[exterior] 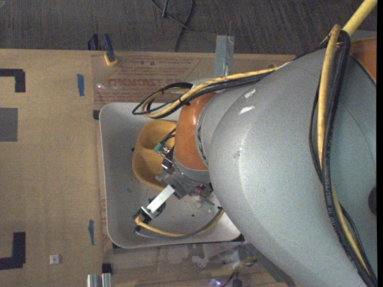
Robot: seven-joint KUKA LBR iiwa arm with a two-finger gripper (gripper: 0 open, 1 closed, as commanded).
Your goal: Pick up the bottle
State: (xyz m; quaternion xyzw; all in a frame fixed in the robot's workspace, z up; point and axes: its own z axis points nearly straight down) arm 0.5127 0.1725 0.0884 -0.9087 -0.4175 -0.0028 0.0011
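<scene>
The grey arm (287,160) reaches in from 3 o'clock and covers most of that side of the view. Its orange band (188,136) sits close to the centre, above a white bin (114,178). The bin lies on the tan counter (48,160), just toward 9 o'clock of the centre. The wrist (179,181) hangs low over the middle of the bin and points down into it. The jaws are hidden under the wrist, so it cannot be told whether they are wide, narrow or holding anything.

A yellow rounded thing (148,154) lies in the bin, toward 10 o'clock of the bin's middle. The wrist and the orange band cover its 3 o'clock side. Too little of its shape shows to tell whether it is the bottle.

Yellow and black cables (326,100) run along the arm. Short strips of blue tape (80,84) and black corner marks (13,79) sit on the counter toward 9 o'clock. At 12 o'clock, beyond the counter's edge, is a dark floor (72,8) with a black cord (170,5) lying on it.
</scene>
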